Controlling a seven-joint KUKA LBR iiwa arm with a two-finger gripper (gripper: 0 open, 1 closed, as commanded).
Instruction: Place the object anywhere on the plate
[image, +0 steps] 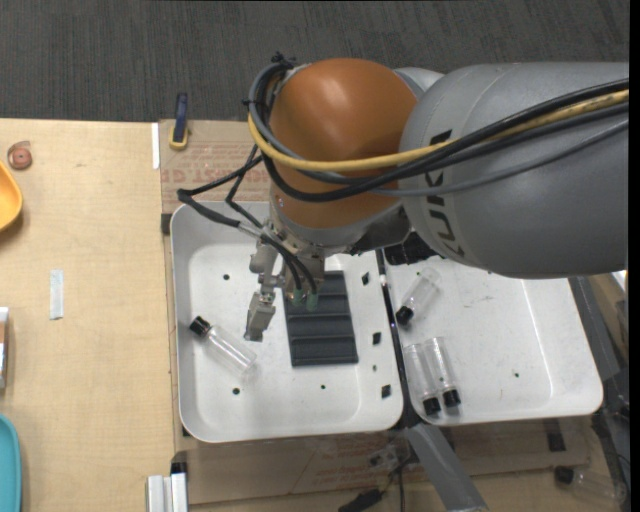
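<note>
One clear vial (222, 343) with a black cap lies in the left bin (200, 400), left of centre in the frame, beside the dark ribbed plate (322, 328) — likely light, slick and brittle, so best taken mid-barrel. The gripper (272, 316) hangs between them — spread or pressed together, I cannot tell.

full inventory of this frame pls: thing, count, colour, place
bins: 2, white, side by side on the bench
dark ribbed plate: 1, black, left bin, middle
clear tube: 1, black cap, left bin, left of the plate
clear tubes: 3, black caps, right bin, near its left wall
wooden table: 1, tan, left of the bins
arm: 1, grey with orange band, over both bins
end effector: 1, grey, above left bin beside the plate
</note>
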